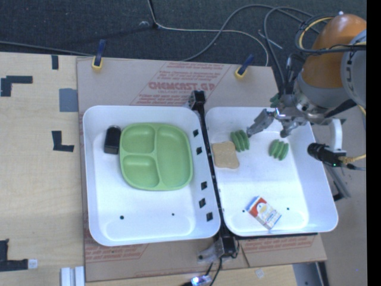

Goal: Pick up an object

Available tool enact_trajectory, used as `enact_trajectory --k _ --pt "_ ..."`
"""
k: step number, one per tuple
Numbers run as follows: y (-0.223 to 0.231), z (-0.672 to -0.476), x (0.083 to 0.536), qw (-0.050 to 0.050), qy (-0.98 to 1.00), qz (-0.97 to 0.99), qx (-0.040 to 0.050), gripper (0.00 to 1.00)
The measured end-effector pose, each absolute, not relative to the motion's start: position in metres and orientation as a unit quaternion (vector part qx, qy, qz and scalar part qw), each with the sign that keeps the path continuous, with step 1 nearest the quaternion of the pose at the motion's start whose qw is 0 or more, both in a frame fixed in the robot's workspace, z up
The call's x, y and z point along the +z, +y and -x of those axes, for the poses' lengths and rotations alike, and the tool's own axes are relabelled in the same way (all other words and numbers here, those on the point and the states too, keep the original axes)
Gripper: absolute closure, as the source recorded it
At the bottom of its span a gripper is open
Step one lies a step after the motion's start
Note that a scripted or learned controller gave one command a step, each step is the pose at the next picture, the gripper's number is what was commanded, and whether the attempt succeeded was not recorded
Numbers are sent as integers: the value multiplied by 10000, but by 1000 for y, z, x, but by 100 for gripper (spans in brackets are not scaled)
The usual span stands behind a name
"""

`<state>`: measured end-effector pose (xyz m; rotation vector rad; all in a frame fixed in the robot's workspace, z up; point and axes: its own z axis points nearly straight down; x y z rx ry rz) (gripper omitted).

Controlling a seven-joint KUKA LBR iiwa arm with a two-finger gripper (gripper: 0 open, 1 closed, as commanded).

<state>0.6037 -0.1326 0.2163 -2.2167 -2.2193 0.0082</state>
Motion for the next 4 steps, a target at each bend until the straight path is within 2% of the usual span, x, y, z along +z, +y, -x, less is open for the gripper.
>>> enact_trajectory --k 1,2,3,4 --pt "-139 -597 168 21 -7072 7070 28 0" --pt "-130 -599 117 21 -7077 7065 25 0" --pt "-129 -600 130 11 -7084 7058 8 100" --pt "-122 -593 183 -12 -7079 7063 -15 100"
